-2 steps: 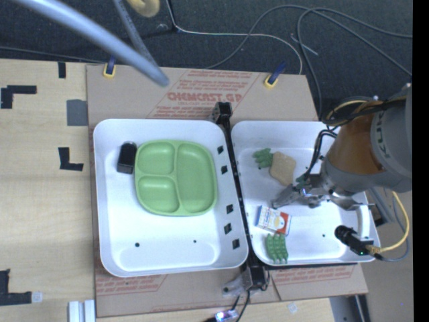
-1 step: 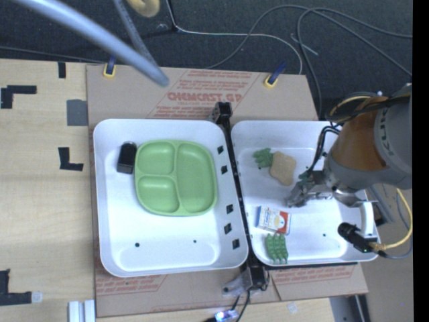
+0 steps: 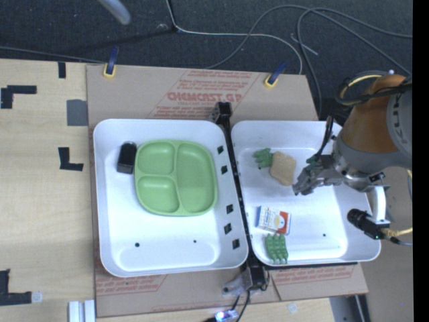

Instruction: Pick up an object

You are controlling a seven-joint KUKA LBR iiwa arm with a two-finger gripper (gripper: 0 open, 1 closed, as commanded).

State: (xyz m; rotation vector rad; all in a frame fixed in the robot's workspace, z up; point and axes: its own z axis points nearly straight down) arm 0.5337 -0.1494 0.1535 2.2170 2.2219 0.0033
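My gripper (image 3: pixel 303 185) hangs low over the right bin (image 3: pixel 335 243), just right of a tan sponge-like block (image 3: pixel 283 168). A small green toy (image 3: pixel 263 157) lies to the left of that block. Lower in the same bin sit a small white card box with red and blue print (image 3: pixel 273 219) and a green ridged piece (image 3: pixel 276 247) near the front rim. Nothing shows between the gripper's tips from this angle.
The left bin (image 3: pixel 114 247) holds a green divided plate (image 3: pixel 176 178) and a small black block (image 3: pixel 126 157) at its left. A black clip rail (image 3: pixel 231 180) joins the two bins. Cables trail across the dark floor behind the bench.
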